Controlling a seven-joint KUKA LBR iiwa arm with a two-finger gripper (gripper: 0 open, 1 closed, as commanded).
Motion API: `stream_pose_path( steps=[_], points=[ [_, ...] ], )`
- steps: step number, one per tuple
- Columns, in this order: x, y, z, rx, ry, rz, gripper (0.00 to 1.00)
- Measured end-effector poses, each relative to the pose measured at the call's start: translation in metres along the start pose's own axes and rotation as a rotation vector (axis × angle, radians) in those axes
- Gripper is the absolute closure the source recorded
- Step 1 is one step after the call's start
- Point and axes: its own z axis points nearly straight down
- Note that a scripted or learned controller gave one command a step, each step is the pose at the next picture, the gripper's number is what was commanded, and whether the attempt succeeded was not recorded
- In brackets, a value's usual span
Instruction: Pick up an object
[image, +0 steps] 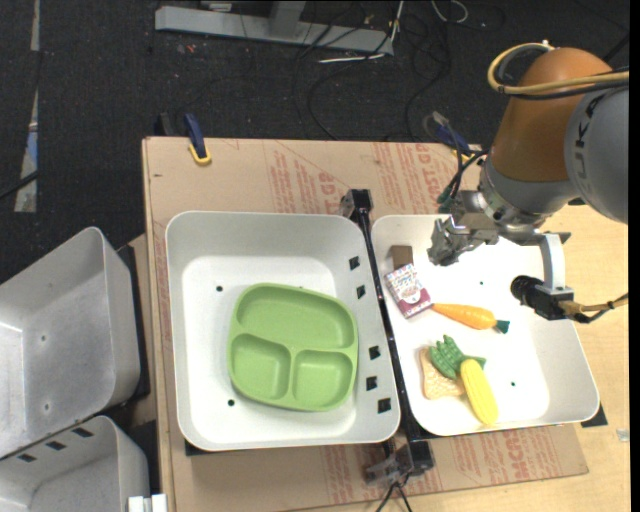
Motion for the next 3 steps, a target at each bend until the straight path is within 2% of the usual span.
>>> stream_pose_path(
  steps=[1,2,3],
  points=[
    [0.056,-0.007,0.01,0.001,0.001,-0.002,1.0],
    [0.112,-0.005,0.001,-0.002,0.0,0.0,1.0],
    [0.164,-0.003,0.012,-0.002,0.0,-0.001,1.0]
  ],
)
